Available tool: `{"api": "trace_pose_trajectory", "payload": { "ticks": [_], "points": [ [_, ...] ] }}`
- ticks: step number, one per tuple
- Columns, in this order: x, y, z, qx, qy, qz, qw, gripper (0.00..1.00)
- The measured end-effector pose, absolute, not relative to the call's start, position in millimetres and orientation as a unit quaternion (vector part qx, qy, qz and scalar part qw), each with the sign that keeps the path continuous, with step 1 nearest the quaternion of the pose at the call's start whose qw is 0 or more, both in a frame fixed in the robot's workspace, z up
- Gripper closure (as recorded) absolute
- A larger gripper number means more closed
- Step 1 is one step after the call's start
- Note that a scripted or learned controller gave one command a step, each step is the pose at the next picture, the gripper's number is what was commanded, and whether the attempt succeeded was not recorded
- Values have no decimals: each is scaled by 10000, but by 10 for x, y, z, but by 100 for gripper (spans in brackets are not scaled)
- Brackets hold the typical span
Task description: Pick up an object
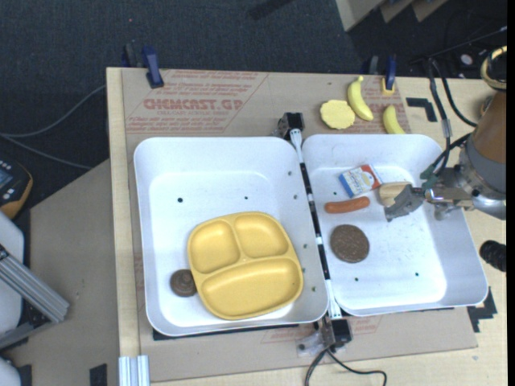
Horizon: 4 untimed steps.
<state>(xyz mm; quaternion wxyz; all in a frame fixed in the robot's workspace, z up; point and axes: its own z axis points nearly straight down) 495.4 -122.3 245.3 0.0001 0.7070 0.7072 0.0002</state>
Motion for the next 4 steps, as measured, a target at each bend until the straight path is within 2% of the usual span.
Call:
{"api": "trace_pose_trajectory", "payload": {
  "ticks": [1,2,3,4],
  "points": [
    [5321,-1116,1391,7063,7079,-17,-35,0],
    [6090,-889,819,7055,7087,6,11,0],
    [5834,-974,845,7076,7066,-10,-17,0],
    [5913,-944,845,7067,7075,3,6,0]
  ]
}}
